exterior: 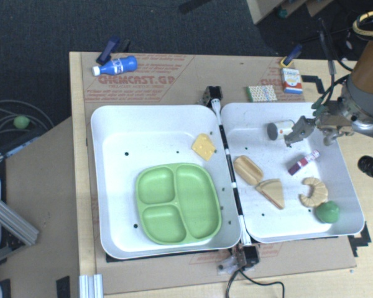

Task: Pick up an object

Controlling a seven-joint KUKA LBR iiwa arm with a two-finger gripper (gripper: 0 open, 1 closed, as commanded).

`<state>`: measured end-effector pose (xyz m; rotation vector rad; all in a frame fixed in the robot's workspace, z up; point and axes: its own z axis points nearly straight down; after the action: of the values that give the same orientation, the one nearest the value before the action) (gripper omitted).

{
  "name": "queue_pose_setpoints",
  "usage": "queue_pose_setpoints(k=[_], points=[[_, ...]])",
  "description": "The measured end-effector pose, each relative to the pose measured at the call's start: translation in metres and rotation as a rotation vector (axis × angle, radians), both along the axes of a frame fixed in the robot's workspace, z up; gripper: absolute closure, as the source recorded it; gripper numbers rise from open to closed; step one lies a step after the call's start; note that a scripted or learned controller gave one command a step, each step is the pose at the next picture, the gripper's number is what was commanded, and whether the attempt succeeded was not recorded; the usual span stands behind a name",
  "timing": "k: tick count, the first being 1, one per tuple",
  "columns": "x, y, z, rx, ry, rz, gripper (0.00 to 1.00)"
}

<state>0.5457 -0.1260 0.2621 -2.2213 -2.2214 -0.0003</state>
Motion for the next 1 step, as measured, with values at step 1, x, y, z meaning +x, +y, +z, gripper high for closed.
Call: queue_pose_setpoints(k=[1], points=[[0.0192,-0.0565,-0.0788,0.000,0.003,-0.002,0.00]])
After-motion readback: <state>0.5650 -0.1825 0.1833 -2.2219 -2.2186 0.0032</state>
